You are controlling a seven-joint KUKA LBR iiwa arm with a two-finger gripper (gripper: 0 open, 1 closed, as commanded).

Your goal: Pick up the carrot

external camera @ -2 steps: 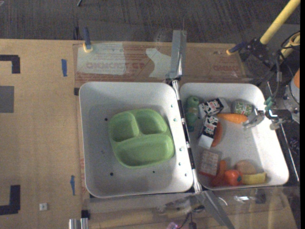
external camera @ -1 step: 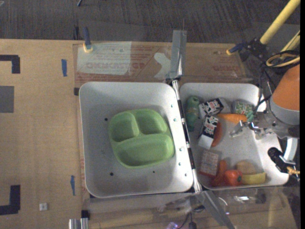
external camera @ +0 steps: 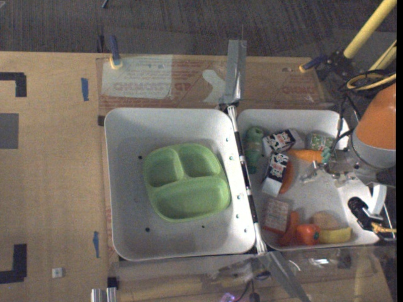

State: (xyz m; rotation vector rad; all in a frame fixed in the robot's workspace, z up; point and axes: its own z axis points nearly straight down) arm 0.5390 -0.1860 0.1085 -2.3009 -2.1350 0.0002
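Looking into the right bin (external camera: 327, 234), you had the carrot (external camera: 306, 156) lying flat near its far side, between the cow-print carton (external camera: 279, 141) and the gripper (external camera: 334, 167). I could not tell how the gripper was set. The carrot looked light, stiff and smooth; you would likely have gripped it best across its thick middle.
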